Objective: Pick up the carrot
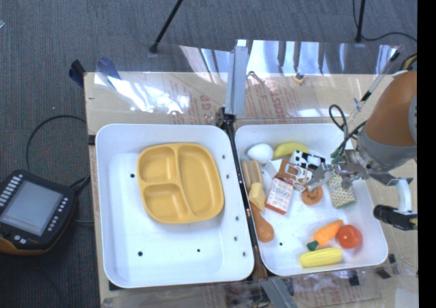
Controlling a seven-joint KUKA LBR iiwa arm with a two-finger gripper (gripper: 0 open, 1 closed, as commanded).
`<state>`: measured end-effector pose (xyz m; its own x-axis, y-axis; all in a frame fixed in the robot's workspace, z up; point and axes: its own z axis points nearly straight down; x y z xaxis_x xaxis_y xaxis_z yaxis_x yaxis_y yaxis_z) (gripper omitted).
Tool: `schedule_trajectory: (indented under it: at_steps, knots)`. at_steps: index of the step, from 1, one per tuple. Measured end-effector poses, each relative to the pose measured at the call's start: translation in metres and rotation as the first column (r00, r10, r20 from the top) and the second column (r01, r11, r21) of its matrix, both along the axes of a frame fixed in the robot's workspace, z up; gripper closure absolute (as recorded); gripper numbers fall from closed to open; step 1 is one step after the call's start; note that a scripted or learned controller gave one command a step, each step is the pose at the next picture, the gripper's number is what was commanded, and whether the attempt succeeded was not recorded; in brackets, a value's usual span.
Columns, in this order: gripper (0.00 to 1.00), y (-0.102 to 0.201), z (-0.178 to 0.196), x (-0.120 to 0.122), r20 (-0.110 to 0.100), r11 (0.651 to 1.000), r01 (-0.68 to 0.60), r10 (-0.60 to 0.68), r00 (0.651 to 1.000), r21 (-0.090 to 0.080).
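Gripper [325, 176] hovers above carrot [326, 233] (carton print unreadable).

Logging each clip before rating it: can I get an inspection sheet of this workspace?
Surface: bench with left bin and right bin.
Job's things: carrot lying in right bin, untouched.
Clutter: tomato, corn, banana, egg around it; yellow tray in left bin.
Grippers: gripper over right bin, away from carrot.
Cables: black cable near arm.
Surroundings: pendant on carpet.
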<state>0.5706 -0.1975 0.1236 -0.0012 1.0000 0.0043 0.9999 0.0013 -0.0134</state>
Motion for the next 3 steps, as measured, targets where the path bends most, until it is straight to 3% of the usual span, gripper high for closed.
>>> schedule_trajectory:
  at_steps: [1, 2, 3]
  knots:
    - [0.00, 0.008, -0.035, -0.047, 0.014, 0.992, 0.129, -0.129, 0.992, 0.007]
    - [0.00, 0.012, -0.038, -0.095, 0.007, 0.993, 0.119, -0.119, 0.993, -0.001]
    - [0.00, 0.049, -0.038, -0.095, 0.007, 0.993, 0.115, -0.115, 0.993, -0.001]
